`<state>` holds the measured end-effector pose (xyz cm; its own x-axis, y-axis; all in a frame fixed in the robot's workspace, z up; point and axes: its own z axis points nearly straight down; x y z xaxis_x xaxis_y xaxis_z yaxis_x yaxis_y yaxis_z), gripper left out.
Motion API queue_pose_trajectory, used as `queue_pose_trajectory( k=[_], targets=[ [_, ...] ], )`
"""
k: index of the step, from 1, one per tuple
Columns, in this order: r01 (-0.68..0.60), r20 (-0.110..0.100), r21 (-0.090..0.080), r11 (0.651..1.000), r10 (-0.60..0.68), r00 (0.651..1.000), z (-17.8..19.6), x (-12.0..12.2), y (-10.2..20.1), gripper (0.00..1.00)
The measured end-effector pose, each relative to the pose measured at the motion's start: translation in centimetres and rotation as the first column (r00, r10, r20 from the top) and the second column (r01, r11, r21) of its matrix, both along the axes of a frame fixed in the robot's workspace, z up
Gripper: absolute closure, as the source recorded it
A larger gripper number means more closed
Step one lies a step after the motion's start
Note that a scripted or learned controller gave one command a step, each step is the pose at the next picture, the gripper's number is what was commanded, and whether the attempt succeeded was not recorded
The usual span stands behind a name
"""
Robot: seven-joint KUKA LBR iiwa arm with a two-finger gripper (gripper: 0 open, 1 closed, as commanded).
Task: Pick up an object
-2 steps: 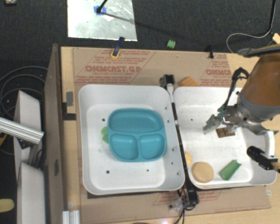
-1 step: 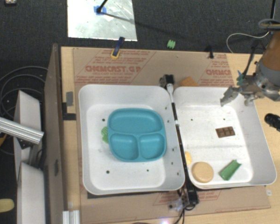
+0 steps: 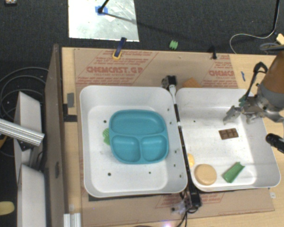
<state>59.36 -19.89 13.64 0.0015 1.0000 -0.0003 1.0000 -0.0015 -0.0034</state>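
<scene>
Hovering my gripper [image 3: 237,111], fingers spread and empty, I see the brown block [image 3: 228,134] lying just below-left of it, long axis roughly left-right.

Bright, even overhead light, mostly soft short shadows. Whites of both bins [image 3: 132,96] near blown out, little surface detail. Strong glare on the metal sheet [image 3: 103,14] at top. Dark floor underexposed. Slightly soft overall, low resolution, some grain; arm [image 3: 279,79] at right edge blurred.
</scene>
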Motion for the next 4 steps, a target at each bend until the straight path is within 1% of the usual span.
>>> queue_pose_trajectory(
  k=[1, 2, 3, 4],
  targets=[
    [-0.002, 0.001, 0.001, 1.0, 0.002, 1.0, -3.0, -2.3, 1.2, 0.0],
    [-0.003, 0.008, -0.002, 1.0, 0.003, 1.0, -1.7, -2.0, 1.1, 1.0],
    [-0.004, 0.008, -0.001, 1.0, 0.004, 1.0, -1.8, -2.0, 1.1, 0.0],
    [-0.003, 0.003, 0.0, 1.0, 0.003, 1.0, -5.3, -2.3, 1.1, 0.0]
  ],
)
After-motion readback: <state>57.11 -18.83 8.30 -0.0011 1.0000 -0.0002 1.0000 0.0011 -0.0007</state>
